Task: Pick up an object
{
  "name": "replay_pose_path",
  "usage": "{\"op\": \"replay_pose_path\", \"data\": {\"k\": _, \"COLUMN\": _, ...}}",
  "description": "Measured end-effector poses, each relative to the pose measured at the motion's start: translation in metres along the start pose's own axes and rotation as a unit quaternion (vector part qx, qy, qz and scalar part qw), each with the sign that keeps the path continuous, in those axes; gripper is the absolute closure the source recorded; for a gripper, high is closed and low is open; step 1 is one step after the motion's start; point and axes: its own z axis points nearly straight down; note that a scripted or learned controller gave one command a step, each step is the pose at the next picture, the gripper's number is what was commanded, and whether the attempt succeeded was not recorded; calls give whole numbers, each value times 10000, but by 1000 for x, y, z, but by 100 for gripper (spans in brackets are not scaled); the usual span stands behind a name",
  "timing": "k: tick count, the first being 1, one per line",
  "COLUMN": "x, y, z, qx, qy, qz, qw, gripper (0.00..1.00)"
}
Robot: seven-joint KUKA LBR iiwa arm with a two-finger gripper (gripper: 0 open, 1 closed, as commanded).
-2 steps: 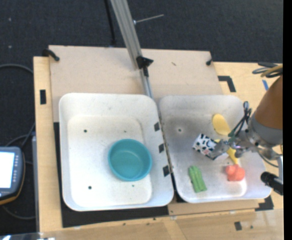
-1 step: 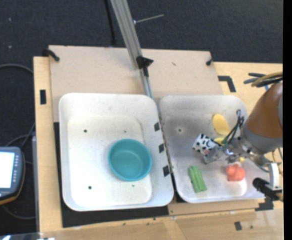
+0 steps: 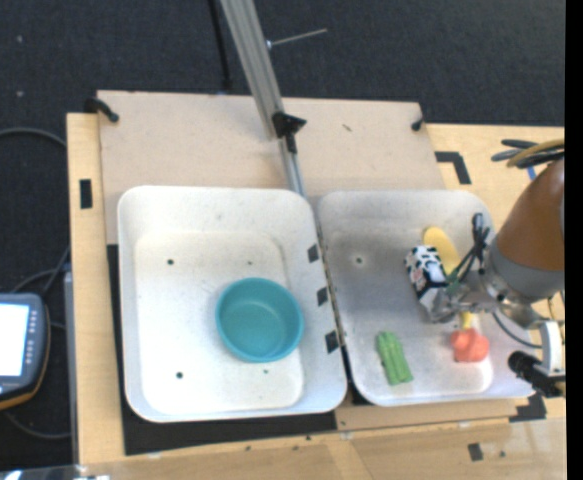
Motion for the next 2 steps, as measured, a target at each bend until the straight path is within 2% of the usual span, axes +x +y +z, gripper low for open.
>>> {"op": "replay_pose_path", "data": {"k": 1, "x": 4, "y": 12, "z": -53, "qx": -14, "qy": -4, "qz": -52, "qw": 10000, "gripper": 100}}
{"op": "replay_pose_path", "data": {"k": 2, "x": 7, "y": 5, "z": -106, "qx": -15, "qy": -4, "qz": -54, "qw": 10000, "gripper": 100}}
